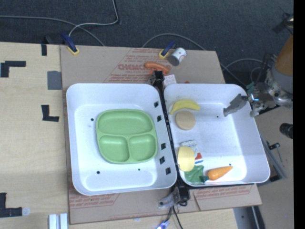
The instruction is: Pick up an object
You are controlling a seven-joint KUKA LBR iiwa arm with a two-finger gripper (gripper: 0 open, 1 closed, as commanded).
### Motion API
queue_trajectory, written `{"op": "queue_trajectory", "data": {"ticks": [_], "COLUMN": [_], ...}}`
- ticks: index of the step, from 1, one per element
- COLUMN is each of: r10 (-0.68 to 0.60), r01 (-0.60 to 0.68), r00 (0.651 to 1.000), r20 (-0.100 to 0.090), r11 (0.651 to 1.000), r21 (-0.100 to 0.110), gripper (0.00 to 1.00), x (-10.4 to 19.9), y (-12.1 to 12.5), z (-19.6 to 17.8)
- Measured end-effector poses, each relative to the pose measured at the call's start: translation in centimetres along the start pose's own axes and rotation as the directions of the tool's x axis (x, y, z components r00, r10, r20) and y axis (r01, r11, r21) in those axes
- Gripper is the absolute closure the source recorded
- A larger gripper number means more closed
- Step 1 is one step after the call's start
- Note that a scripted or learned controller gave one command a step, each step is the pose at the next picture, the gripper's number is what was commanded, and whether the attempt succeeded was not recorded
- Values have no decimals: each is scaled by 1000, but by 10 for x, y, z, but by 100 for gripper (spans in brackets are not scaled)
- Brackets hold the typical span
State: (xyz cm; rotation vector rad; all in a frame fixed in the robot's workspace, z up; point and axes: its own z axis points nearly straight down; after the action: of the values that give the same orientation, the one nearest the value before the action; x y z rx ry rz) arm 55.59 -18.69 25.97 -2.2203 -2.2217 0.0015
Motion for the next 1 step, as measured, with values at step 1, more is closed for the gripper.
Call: {"op": "queue_trajectory", "data": {"ticks": [1], "r10": [-2], "r01": [2], "r00": [1000], "r20": [-1], "r11": [1000], "r21": [2], "gripper": [0], "x": [61], "y": [-31], "z": [82]}}
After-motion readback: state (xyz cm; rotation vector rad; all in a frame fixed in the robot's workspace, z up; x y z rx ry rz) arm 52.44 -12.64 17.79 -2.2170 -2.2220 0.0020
